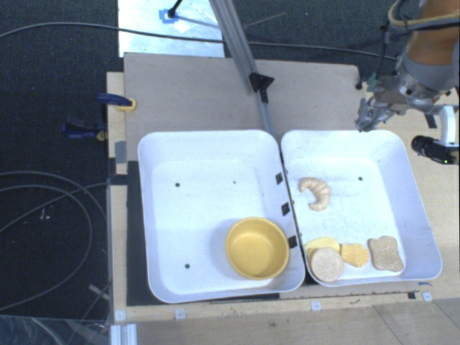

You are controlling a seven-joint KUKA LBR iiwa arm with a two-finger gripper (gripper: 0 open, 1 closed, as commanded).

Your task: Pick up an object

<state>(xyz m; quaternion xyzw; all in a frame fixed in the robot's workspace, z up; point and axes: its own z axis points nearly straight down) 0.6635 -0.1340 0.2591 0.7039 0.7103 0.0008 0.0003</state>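
Note:
My gripper (pixel 366 119) hangs over the far rim of the right bin (pixel 402 157), near its back right part, with nothing visible in it. A pale croissant (pixel 316 192) lies mid-bin, well to the gripper's left and nearer the camera. Along the front wall lie a round biscuit (pixel 327 264), a yellow piece (pixel 323 245) partly behind it, a small orange-yellow chip (pixel 353 254) and a slice of toast (pixel 386 254). A yellow bowl (pixel 257 247) stands upright in the left bin (pixel 180 192), at its front right.
A slanted metal pole (pixel 237 34) with a black clamp crosses above the bench behind the bins. A blue-and-yellow clamp (pixel 108 113) grips the bench's left edge. Cables run over the dark floor at left. A black fitting (pixel 431 148) sits beside the right bin's right rim.

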